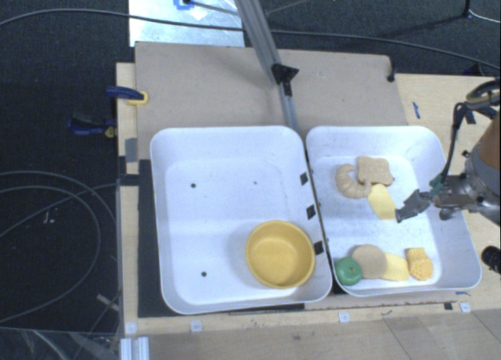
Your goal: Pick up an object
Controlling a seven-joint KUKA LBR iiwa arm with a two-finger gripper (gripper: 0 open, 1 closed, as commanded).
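Note:
The right white bin (368, 133) holds several small food-like items. At its back lie a tan curved piece (347, 181), a tan toast-shaped piece (373, 169) and a pale yellow chunk (381, 202). Along its front edge lie a green round piece (348, 271), a beige disc (368, 259), a yellow wedge (396, 268) and an orange waffle-like block (420, 264). My gripper (409, 210) reaches in from the right and hangs just right of the pale yellow chunk. No item shows in its grasp. A yellow bowl (280, 253) sits in the left bin (227, 135).
A slanted metal pole (258, 22) crosses the back of the bench and ends near the seam between the bins. Blue and yellow clamps (117, 108) sit at the bench's left edge. Cables lie on the dark floor to the left.

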